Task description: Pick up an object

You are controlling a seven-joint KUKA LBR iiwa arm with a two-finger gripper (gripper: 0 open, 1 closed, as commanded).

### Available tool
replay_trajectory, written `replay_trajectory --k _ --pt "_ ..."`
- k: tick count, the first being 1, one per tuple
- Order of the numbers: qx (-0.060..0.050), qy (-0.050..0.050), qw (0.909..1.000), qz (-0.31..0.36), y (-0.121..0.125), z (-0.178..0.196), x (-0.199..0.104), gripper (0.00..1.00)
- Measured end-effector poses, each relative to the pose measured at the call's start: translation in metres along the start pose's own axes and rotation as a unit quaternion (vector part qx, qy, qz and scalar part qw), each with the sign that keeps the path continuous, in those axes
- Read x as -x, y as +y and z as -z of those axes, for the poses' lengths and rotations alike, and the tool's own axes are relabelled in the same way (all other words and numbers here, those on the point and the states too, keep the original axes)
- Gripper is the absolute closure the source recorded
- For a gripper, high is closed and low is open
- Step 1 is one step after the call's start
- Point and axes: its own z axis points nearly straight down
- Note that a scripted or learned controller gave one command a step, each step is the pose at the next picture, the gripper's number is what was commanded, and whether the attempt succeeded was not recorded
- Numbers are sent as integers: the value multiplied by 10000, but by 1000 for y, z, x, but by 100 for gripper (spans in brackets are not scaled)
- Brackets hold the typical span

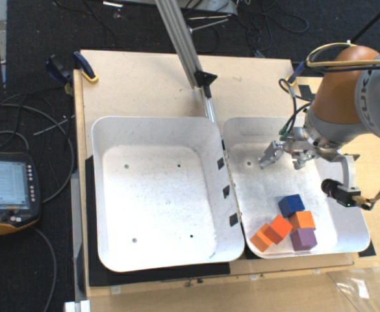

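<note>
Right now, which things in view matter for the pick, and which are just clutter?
For the job:
gripper
blue block
orange blocks
purple block
right bin

Lying about:
left bin
teach pendant
clamp
metal rail
floor cables

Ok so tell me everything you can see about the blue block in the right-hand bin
The small blue cube-shaped block looks matte, like foam or painted wood, with a lighter top face and darker sides. It sits flat on the floor of the shallow white right bin, turned slightly askew to the bin's edges, at the far end of a tight cluster. The small orange block sits right against its near side, apparently touching. The end effector is farther back in the bin, apart from it.
</note>
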Motion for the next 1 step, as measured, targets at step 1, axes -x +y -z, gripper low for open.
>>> replay_trajectory --k 1 --pt "-18 2 10000 12 14 -39 -7 0"
